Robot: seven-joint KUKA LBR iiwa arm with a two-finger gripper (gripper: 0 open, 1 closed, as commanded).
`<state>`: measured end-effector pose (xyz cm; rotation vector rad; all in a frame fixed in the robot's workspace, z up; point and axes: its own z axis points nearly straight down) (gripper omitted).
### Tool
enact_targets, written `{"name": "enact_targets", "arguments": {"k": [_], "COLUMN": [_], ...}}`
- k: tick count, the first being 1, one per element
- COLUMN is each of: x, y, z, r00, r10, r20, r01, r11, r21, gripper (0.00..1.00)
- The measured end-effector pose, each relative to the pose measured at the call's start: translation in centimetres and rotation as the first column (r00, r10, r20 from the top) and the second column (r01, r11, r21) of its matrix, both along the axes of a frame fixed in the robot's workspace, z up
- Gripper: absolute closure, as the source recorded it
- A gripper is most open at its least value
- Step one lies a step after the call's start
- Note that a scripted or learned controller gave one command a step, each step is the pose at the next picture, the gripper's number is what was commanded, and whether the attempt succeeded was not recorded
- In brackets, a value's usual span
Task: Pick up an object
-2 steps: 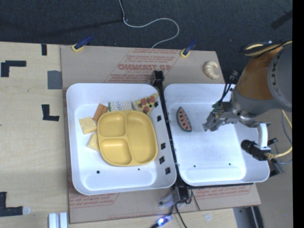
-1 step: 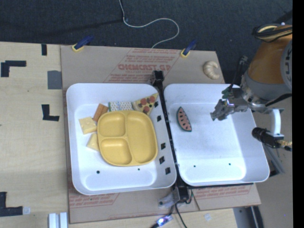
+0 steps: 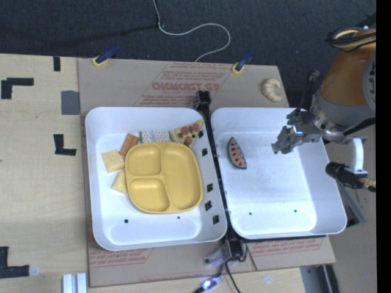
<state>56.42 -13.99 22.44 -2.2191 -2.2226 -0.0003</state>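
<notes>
Two bins [image 3: 263,221] of smooth white plastic, faintly glossy, seated on a sheet of matt brown cardboard [image 3: 177,84] printed in faded red. In the left bin, a divided plate [image 3: 164,177] of smooth yellow plastic with a soft sheen; tucked against its upper left edge, flat matt pieces [image 3: 113,160], tan and pale yellow, material hard to tell. In the right bin, well right of the plate, a watermelon slice [image 3: 237,153], matt red with a green rim. Further right, a gripper [image 3: 286,140] of dull dark metal or plastic beneath a glossy orange band [image 3: 348,78]. Beyond the cardboard, a pale wood-look bench [image 3: 36,182] and dark, rough-textured carpet [image 3: 73,11].
</notes>
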Motion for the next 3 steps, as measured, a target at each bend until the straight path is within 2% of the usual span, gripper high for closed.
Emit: {"name": "enact_targets", "arguments": {"k": [1,2,3], "x": [-1.8,-3.6,-3.1], "y": [4.9,6.0,6.4], "z": [1.0,-0.3,0.9], "r00": [1.0,1.0,1.0], "r10": [0.003,-0.001,0.0], "r20": [-0.002,-0.003,-0.001], "r01": [-0.003,0.001,0.0], "r11": [1.0,1.0,1.0], "r21": [0.001,-0.001,0.0], "gripper": [1.0,1.0,1.0]}}
